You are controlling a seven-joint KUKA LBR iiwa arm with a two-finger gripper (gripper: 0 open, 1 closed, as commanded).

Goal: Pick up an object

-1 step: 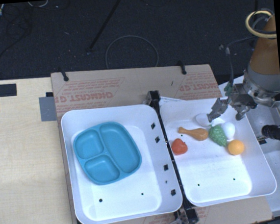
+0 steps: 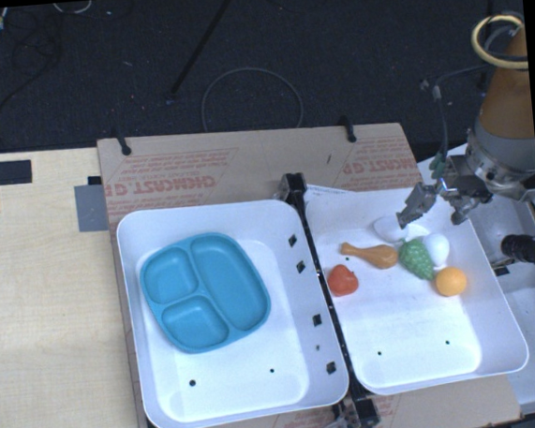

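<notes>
The right bin holds several small toy foods: a tan drumstick, a red piece, a green piece, an orange ball, a white egg-like piece and another white piece. My gripper hangs over the bin's far right corner, just above and behind the white and green pieces. Its two fingers are spread apart, open, with nothing between them.
The left bin carries a blue divided plate. A black hinged divider runs between the bins. Cardboard lies behind them, and the arm's orange band rises at the right.
</notes>
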